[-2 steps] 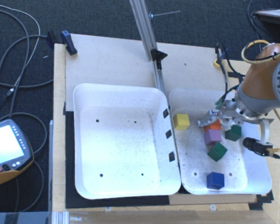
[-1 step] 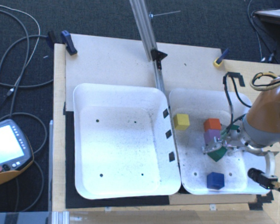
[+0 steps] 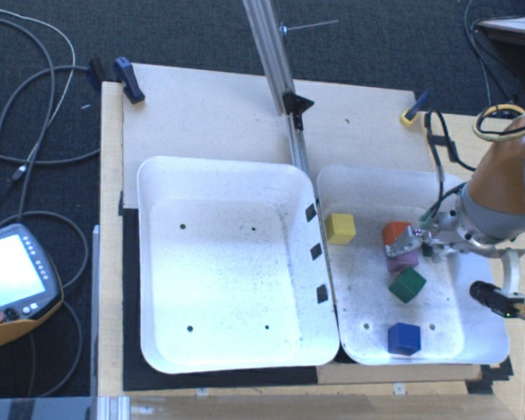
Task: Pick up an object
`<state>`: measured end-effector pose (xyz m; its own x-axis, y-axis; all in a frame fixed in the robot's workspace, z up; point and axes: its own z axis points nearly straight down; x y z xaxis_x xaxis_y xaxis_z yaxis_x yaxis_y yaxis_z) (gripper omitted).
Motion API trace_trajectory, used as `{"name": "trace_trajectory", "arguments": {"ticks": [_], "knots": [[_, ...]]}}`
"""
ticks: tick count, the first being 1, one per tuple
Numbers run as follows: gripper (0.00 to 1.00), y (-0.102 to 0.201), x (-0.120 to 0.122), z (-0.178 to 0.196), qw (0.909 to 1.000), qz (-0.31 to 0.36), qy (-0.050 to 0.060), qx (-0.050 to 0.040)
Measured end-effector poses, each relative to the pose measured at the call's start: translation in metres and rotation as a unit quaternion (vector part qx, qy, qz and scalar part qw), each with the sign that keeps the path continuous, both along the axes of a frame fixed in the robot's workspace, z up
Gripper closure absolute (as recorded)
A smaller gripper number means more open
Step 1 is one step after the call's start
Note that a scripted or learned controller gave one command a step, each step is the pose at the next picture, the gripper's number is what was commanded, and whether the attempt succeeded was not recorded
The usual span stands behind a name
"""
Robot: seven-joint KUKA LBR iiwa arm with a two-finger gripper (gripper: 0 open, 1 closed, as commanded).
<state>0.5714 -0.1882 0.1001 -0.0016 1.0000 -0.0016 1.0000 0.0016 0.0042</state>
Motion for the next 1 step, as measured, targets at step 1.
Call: {"name": "trace_trajectory", "arguments": {"ticks": [1], "knots": [[0.0,0.0211,-0.0491,-0.0007,1.0,-0.001,0.005,0.0028]]}}
